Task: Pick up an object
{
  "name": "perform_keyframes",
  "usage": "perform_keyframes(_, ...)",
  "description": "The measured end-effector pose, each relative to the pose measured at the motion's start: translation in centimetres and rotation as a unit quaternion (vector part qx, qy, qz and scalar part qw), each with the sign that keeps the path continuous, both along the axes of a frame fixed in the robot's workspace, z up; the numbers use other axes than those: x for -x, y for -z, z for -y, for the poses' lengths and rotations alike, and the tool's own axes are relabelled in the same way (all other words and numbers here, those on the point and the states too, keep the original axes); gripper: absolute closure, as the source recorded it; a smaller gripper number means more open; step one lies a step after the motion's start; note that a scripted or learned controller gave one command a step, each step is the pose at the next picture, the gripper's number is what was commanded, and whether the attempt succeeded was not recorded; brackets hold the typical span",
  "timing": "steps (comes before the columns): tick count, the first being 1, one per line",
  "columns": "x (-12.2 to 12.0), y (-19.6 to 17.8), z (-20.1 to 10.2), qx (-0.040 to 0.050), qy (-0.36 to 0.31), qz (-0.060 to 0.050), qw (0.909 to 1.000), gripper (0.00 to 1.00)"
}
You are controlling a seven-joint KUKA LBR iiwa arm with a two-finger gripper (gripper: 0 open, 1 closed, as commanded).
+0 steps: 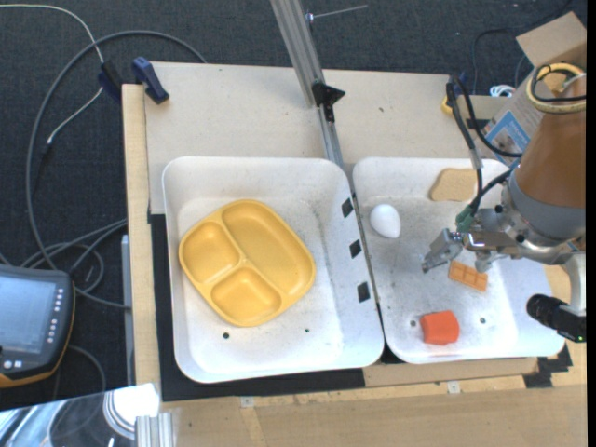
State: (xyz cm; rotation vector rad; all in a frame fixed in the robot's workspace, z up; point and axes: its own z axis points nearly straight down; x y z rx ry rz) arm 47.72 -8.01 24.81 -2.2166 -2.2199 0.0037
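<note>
My gripper (459,257) hangs over the middle of the right bin (410,343), open, with nothing between its fingers. Just below it on the bin floor lies a small flat orange piece (467,276). A white egg (385,220) rests to the gripper's left near the bin's left wall. Near the front of the bin sits a red-orange block (440,328). A tan bread-like slice (453,184) lies at the bin's far side, partly hidden by cables and the arm (554,156).
The left bin (186,343) holds a yellow divided plate (246,261). A metal pole (298,35) slants down to the divider between the bins. Cables and a blue clamp (149,78) lie on the bench at the back left.
</note>
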Motion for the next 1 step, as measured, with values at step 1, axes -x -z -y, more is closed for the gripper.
perform_keyframes(1,0.07,1.03,4.85,0.0007,0.002,0.0,1.0,0.0)
